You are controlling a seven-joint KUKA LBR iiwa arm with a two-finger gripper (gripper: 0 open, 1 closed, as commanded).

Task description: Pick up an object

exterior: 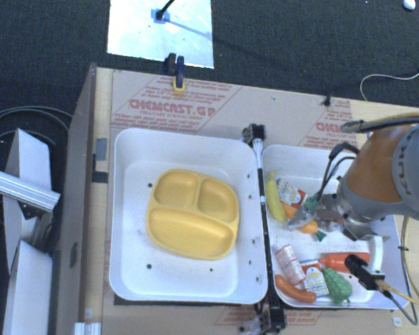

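A: Where was the arm (402, 169)?
B: It reached in from 3 o'clock over the right bin (298, 158), its gripper (322, 213) low among the toys there.
A: Wide or narrow?
B: I could not tell.
A: And the objects?
B: A banana (274, 198) lay along the bin's 9 o'clock wall, a small packet (290, 192) just beside it. Toward 6 o'clock sat a hot dog (293, 291), a green vegetable (337, 286) and a carrot (343, 260).
A: The left bin (131, 193)?
B: It held a yellow divided plate (192, 214) at its centre.
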